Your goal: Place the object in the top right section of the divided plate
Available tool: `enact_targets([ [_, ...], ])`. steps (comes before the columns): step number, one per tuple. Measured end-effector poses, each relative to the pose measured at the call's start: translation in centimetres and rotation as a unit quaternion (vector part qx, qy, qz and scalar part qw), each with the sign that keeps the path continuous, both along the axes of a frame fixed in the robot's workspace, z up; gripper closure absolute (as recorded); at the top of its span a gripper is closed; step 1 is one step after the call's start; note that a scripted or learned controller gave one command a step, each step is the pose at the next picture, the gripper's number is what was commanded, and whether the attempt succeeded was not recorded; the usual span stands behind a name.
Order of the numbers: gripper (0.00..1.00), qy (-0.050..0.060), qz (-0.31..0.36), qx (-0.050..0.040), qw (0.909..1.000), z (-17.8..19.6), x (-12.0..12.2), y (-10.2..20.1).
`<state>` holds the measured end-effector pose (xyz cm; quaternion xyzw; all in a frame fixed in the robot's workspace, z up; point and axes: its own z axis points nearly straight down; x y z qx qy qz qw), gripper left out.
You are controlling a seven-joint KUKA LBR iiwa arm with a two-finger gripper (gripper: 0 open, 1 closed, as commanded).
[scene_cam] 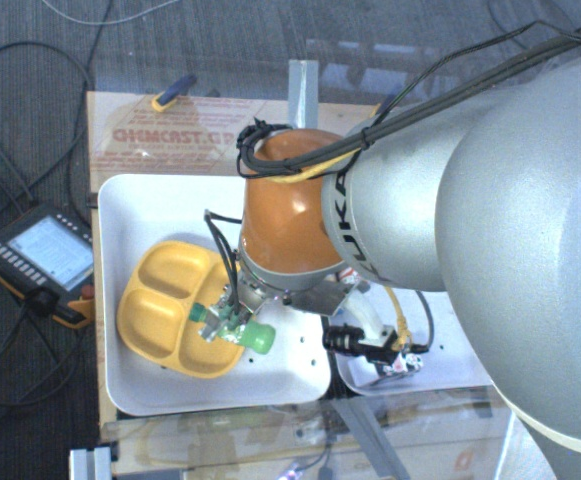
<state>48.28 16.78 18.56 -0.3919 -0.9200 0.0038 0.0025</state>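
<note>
Claw (222,318) pinching a green bottle-like object (250,338) low over the yellow divided plate (165,308)'s right rim; placing step, next shift over top-right section, then release.

yellow divided plate (160,313), green object (253,338), white bin (150,208)

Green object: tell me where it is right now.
In the camera view, the green object lies in the left white bin, at the lower right edge of the yellow divided plate, right beside the end effector.
</note>
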Motion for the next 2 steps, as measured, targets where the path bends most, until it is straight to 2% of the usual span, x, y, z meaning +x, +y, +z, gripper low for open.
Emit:
enact_targets([
  [1, 1.00, 0.000, 0.044, -0.0002, 0.9990, 0.9, 0.0, 1.6],
  [2, 1.00, 0.001, 0.098, 0.0014, 0.9952, 0.1, 0.0, -6.9],
])
